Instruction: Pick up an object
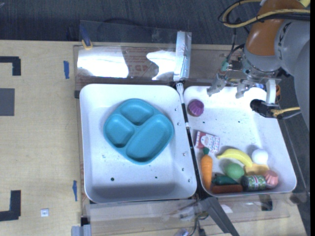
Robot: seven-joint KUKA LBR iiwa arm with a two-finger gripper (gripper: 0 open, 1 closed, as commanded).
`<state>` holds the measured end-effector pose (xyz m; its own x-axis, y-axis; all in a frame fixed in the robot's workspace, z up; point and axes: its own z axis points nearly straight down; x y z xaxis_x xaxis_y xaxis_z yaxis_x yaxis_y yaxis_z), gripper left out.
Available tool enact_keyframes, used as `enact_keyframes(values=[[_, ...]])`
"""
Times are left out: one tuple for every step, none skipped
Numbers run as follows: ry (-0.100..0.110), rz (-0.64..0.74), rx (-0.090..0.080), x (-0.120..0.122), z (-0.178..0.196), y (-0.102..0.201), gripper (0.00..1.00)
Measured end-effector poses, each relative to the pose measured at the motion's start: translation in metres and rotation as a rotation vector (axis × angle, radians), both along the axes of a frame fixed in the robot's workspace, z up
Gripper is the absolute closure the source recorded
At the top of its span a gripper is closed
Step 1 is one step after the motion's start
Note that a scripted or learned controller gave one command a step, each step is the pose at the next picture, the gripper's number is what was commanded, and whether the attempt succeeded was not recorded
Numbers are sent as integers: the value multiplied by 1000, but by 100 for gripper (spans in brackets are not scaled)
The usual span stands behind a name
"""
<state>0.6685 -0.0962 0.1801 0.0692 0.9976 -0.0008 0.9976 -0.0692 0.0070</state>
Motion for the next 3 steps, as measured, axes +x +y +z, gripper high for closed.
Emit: enact_keyframes(values=[[11,6,1,-67,-42,-11,0],[2,121,0,-69,6,15,0],[0,146,-1,-118,-80,-1,0]])
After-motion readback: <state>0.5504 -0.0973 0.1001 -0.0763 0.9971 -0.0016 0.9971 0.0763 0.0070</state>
